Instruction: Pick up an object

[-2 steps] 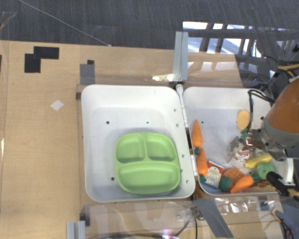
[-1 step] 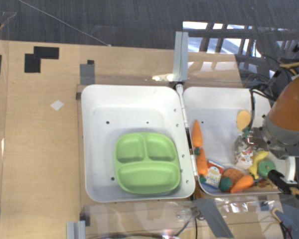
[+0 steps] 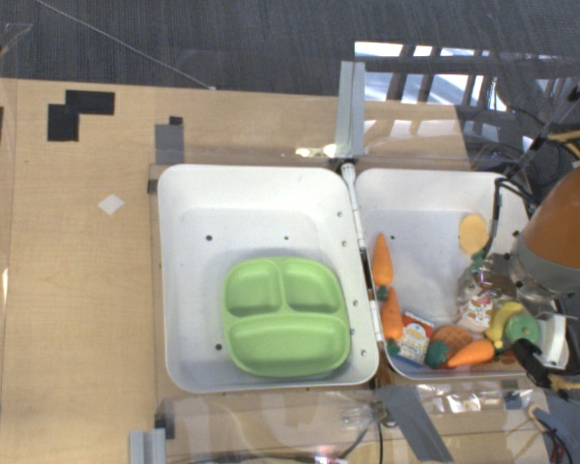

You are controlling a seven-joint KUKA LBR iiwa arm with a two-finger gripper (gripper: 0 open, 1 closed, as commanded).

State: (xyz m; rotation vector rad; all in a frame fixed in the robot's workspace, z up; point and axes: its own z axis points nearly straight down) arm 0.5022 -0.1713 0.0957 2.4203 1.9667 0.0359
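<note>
The things to pick are small toy foods lying loose in the right bin (image 3: 425, 196). A pale yellow disc (image 3: 473, 230) lies just beyond the gripper (image 3: 483, 283), and a white printed pouch (image 3: 478, 308) sits directly beneath it, seemingly touching it. On the near side of the jaws are a yellow banana (image 3: 504, 320), a green piece (image 3: 523, 329), a brown lump (image 3: 451, 336) and an orange carrot (image 3: 471, 354), crowded together. Well out to the side of the jaws, along the wall shared by the two bins, a second carrot (image 3: 382, 261) and a third carrot (image 3: 391, 315) lie end to end, with a colourful packet (image 3: 414, 339) just beside the third. The left bin (image 3: 188, 211), farther off on that same side, holds a green divided plate (image 3: 286, 315). The arm (image 3: 565, 230) bends over the right bin's outer wall, its orange band uppermost and its wrist pointing down into the toy pile. I cannot tell whether the jaws are parted, closed or gripping anything.
</note>
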